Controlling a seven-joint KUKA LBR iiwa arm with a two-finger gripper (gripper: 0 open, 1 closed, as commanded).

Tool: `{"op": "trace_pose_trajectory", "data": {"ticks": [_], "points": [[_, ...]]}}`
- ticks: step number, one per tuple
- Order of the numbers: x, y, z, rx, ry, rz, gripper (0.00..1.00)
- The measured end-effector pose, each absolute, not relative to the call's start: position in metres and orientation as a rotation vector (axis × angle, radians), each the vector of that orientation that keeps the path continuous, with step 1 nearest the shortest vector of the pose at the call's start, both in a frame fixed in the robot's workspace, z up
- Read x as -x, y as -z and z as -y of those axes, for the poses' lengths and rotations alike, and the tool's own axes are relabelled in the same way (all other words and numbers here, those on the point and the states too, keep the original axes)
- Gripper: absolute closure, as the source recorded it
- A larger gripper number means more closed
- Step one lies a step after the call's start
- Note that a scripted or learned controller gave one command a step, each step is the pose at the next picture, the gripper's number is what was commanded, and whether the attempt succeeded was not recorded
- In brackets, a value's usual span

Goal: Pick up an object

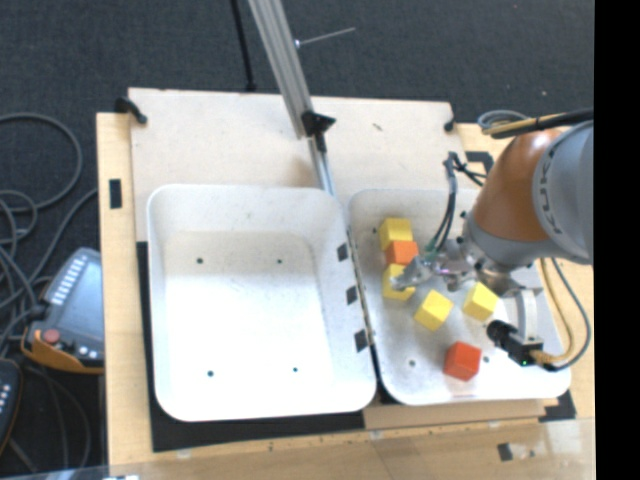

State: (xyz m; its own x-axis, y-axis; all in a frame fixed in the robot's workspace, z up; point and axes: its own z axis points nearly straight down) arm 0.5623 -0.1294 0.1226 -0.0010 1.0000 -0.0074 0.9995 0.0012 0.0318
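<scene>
Six blocks (434, 309) in right bin (420, 383)

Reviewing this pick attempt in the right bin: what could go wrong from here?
The gripper sits low among tightly clustered blocks. The orange block touches the yellow block behind it, and another yellow block lies right by the fingers, so closing may likely push neighbours aside or pinch an edge and slip.
</scene>
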Motion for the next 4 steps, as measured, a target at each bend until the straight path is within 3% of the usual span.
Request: {"op": "trace_pose_trajectory", "data": {"ticks": [1, 2, 3, 4], "points": [[-0.558, -0.118, 0.139, -2.197, -0.026, -2.204, 0.0], [-0.508, -0.097, 0.119, -2.221, 0.0, -2.218, 0.0], [-0.511, -0.109, 0.121, -2.223, -0.006, -2.209, 1.0], [-0.485, -0.098, 0.149, -2.22, -0.005, -2.216, 1.0]]}}
